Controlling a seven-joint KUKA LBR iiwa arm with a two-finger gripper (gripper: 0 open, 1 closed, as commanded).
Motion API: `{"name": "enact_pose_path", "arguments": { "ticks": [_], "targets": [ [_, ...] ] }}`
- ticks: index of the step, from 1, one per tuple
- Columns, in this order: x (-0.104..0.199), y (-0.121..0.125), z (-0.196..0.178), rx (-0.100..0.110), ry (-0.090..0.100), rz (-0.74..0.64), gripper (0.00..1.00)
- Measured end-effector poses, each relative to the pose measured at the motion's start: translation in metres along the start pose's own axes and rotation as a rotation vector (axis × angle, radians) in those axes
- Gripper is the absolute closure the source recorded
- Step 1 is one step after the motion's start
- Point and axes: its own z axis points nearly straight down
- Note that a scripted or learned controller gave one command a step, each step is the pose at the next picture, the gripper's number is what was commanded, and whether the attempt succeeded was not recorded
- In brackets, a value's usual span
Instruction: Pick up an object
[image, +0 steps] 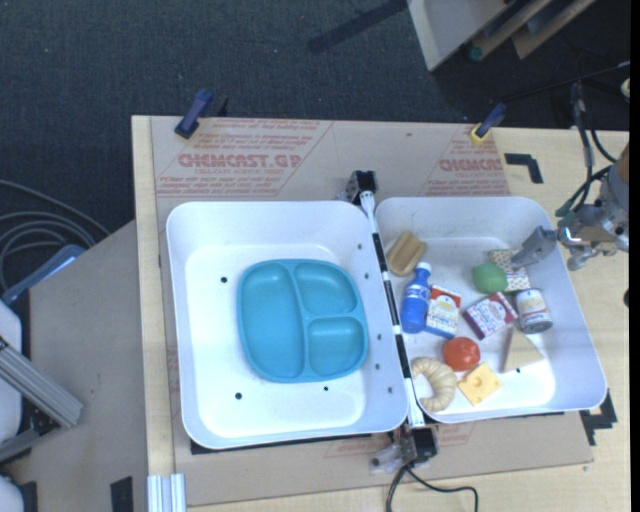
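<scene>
So the gripper (533, 247) is hanging over the upper right part of the right bin (440, 212), and honestly I can't tell how it's set from this angle. Right next to its tip, just to the left, is the green ball (489, 277), with the small can (533, 310) below and the blue bottle (415, 296) well off left. The blue tray (301, 320) sits in the left bin (200, 300), far from it.

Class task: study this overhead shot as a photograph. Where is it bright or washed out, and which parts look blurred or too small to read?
Camera view: the white bins are bright and nearly washed out at the rims; the blue tray shows soft glare; the gripper at the right is slightly blurred; labels on the small packets are too small to read; the dark floor at top holds little detail.
</scene>
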Motion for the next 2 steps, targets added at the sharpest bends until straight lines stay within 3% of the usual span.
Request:
{"name": "enact_pose_path", "arguments": {
  "ticks": [1, 2],
  "targets": [
    [0.006, 0.044, 0.115, -0.011, -0.003, -0.003, 0.00],
    [0.004, 0.045, 0.103, -0.015, -0.009, -0.003, 1.00]
  ]
}}
